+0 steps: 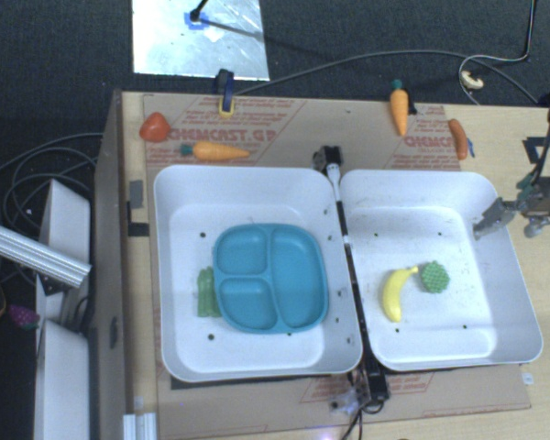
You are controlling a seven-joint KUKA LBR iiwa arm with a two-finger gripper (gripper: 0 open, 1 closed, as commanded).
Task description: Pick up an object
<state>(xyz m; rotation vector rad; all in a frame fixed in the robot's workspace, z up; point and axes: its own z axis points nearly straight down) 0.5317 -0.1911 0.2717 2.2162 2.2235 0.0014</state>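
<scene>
Gripper point(511, 214) hangs at the right bin's point(509, 337) far edge, jaws apart and holding nothing; banana point(395, 292) touches green toy point(434, 277) mid-bin, so a descent may nudge both or pinch neither

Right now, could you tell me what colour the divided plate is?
Light blue plate, clearest in the camera view.

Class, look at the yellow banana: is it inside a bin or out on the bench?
Inside. The banana lies on the floor of the right bin, beside the green toy.
</scene>
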